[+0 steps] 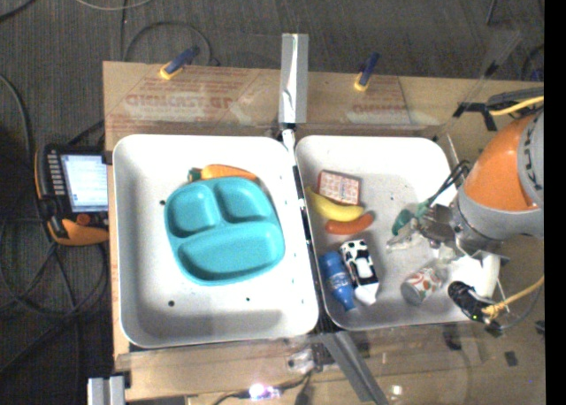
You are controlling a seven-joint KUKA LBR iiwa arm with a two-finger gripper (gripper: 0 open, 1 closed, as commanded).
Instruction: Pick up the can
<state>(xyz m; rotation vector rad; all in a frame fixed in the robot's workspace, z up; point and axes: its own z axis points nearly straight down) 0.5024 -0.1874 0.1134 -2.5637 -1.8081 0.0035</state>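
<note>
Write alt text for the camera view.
A grey and orange robot arm reaches from the right over the right bin, its gripper above a small can. That bin also holds a banana, a blue bottle and a black-and-white toy; the left bin holds a teal divided tray.

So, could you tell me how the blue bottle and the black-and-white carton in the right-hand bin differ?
The blue bottle is a rounded shape in a single colour; the carton is boxy, with black patches on white. The bottle lies nearer the bin's left wall, the carton on its right. They share a pose: both lie flat, side by side, ends pointing towards the bin's front.
</note>
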